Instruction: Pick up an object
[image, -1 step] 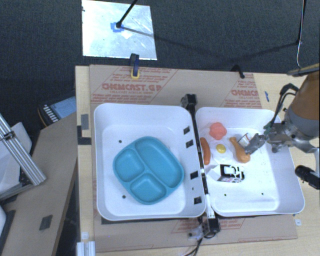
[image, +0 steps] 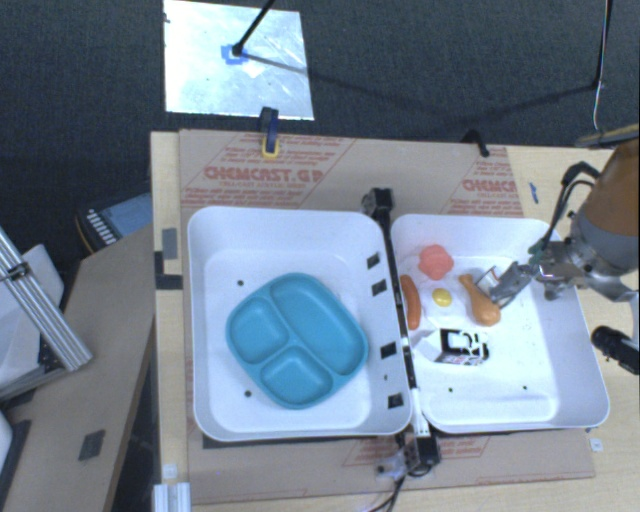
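Counting bins: two white ones side by side, the left bin (image: 210, 300) and the right bin (image: 560, 390), with the right bin as the landmark for everything below.
Plates: one blue divided plate (image: 295, 340), three compartments, lying in the left bin, well apart from the right bin's contents.
Food toys: four in the right bin's left half — one pink round piece (image: 435, 261) near the top, one small yellow piece (image: 441, 297) just below it, one orange sausage (image: 410, 302) along the left wall, one orange drumstick (image: 480, 302) nearer the middle.
Other item: one black-and-white object (image: 463, 345) below the yellow piece.
Arm: one, reaching in over the right bin's right side.
Gripper (image: 497, 284): low over the bin, right at the drumstick's upper end.
Fingers: can't tell if apart or closed from this angle.
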